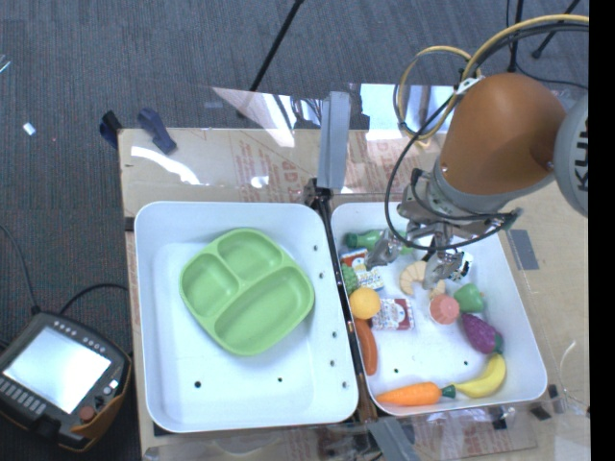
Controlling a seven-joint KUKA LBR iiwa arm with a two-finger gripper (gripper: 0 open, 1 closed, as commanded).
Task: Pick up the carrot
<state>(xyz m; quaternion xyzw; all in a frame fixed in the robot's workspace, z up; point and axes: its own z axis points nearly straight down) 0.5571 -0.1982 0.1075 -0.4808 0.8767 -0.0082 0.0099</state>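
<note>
The scene is brightly and evenly lit from above, so the two white bins (154,257) come out near blown-out and shadows stay soft and short, the plainest one a faint grey rim under the green divided plate (247,291) in the left bin. Strong glare shows on the far side, where a clear sheet (279,109) at the bench's far edge throws back pale, washed-out patches, and the arm's orange band (504,133) carries a dull sheen. Focus is fair overall but soft, so small toys in the right bin look slightly smeared.
</note>
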